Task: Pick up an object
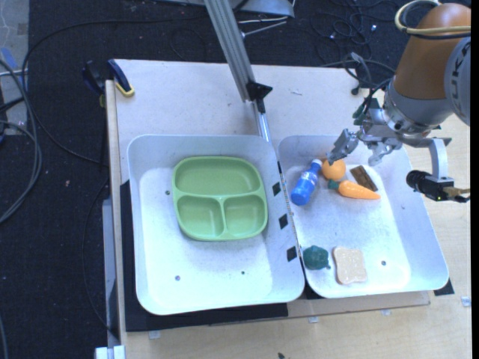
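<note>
One small toy carrot (358, 191) under the open, empty claw (362, 149) at the right looks light, hard and smooth, best pinched across its fat middle.

1. Arm (430, 58): rounded housing, grey at the right edge, with a broad orange band above the wrist.
2. Cable (414, 10): a pale loop arches over the top of the orange section.
3. Wrist flange (400, 114): grey metallic, ring-shaped, below the orange band, with small dark wires at its left side.
4. Gripper (358, 146): two slim, light-grey metal fingers (340, 146) on a compact grey body.
5. Side bracket (438, 155): a pale grey strut carrying a black cylindrical module (426, 182), with an orange-tipped detail at its right end.
</note>
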`<move>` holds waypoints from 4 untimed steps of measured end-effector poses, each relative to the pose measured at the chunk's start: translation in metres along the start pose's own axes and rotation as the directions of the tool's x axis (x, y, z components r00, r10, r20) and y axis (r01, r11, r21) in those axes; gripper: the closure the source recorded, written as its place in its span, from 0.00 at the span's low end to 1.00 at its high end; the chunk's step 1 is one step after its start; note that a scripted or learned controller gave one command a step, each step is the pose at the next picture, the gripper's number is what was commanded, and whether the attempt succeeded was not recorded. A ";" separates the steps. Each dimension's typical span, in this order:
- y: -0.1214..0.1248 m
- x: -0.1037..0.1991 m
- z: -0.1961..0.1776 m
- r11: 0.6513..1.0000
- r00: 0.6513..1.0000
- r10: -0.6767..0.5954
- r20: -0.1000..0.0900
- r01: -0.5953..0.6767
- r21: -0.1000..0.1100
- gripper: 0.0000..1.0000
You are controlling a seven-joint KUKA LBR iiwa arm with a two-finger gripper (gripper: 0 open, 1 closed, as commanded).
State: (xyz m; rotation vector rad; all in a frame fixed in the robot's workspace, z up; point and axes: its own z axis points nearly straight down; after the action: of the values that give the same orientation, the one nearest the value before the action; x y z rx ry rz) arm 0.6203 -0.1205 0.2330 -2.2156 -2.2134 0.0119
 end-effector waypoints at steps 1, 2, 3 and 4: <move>0.002 0.000 -0.007 1.000 1.000 -0.002 0.001 0.002 -0.012 0.00; -0.003 -0.006 0.053 1.000 1.000 0.001 0.001 -0.001 -0.006 0.00; -0.004 -0.001 0.114 1.000 1.000 -0.001 0.001 0.001 -0.009 0.00; -0.004 -0.001 0.142 1.000 1.000 -0.001 0.003 0.001 -0.012 0.00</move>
State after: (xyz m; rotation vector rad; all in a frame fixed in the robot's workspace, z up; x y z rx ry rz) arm 0.6150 -0.1209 0.0914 -2.2222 -2.2214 0.0018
